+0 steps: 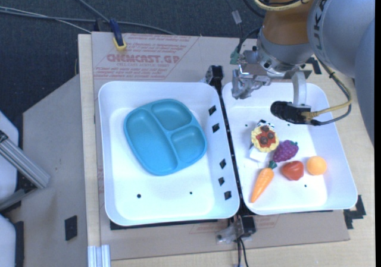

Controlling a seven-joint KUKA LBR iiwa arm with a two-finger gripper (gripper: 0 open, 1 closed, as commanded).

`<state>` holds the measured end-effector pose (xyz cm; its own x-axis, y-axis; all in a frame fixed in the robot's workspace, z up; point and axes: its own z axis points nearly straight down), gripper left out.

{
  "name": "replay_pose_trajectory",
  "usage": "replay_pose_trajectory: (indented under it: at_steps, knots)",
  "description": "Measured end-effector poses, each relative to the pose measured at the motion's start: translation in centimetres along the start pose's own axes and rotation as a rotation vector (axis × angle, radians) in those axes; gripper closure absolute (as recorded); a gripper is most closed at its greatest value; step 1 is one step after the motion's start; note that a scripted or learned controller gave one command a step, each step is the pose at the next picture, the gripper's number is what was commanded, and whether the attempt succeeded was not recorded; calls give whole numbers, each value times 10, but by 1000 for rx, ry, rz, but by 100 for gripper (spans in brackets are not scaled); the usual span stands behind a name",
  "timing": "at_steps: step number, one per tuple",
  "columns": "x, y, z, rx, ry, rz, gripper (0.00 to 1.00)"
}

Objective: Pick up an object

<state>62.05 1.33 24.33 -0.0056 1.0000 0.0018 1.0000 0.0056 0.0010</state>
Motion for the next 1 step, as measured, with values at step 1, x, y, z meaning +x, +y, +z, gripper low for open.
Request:
replay_pose_trajectory:
  at_steps: [1]
  knots:
    - [47, -9, 0, 4, 1, 0, 100]
